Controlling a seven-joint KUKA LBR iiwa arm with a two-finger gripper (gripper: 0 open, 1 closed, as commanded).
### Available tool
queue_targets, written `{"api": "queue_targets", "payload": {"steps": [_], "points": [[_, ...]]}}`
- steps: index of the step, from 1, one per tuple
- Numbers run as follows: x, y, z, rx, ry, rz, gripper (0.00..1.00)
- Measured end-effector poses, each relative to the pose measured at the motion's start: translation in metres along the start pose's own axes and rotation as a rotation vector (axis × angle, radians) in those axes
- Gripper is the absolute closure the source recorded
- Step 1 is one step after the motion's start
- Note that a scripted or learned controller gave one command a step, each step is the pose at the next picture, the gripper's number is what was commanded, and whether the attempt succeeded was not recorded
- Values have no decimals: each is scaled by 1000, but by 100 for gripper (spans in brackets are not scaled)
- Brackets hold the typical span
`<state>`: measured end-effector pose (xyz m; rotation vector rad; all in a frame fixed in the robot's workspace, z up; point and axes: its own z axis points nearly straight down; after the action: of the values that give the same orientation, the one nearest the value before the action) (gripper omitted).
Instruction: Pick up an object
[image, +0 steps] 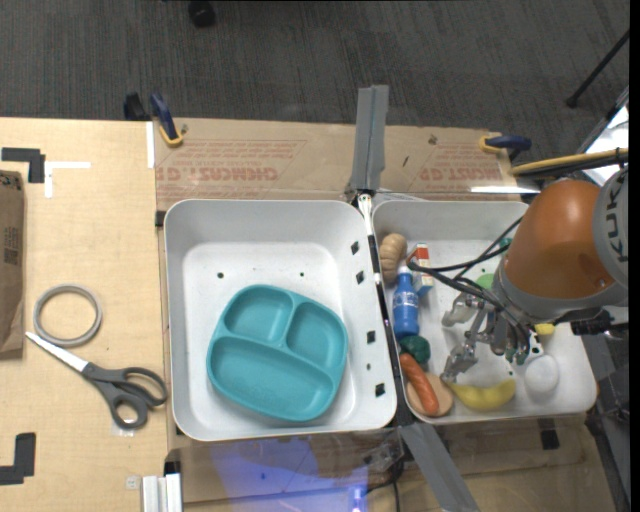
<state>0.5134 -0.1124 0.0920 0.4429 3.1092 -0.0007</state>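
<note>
The right bin (455, 222) holds several small objects: a blue bottle (405, 305), a tan piece (392, 247) at its top, a dark green item (416, 349), an orange-red carrot-like piece (424, 388), a yellow banana (486, 396) and a white egg-like ball (541, 376). My gripper (463, 352) hangs low over the bin's middle, just above and left of the banana, under the orange wrist band (560, 240). Its fingers look spread with nothing between them.
The left bin (200, 240) holds a teal divided plate (278, 350). On the bench to the left lie scissors (110, 380) and a tape roll (67, 313). Cables (470, 265) run from the wrist across the right bin.
</note>
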Motion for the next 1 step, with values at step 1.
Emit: {"api": "queue_targets", "payload": {"steps": [1], "points": [[-40, 20, 0, -1, -2, 5, 0]]}}
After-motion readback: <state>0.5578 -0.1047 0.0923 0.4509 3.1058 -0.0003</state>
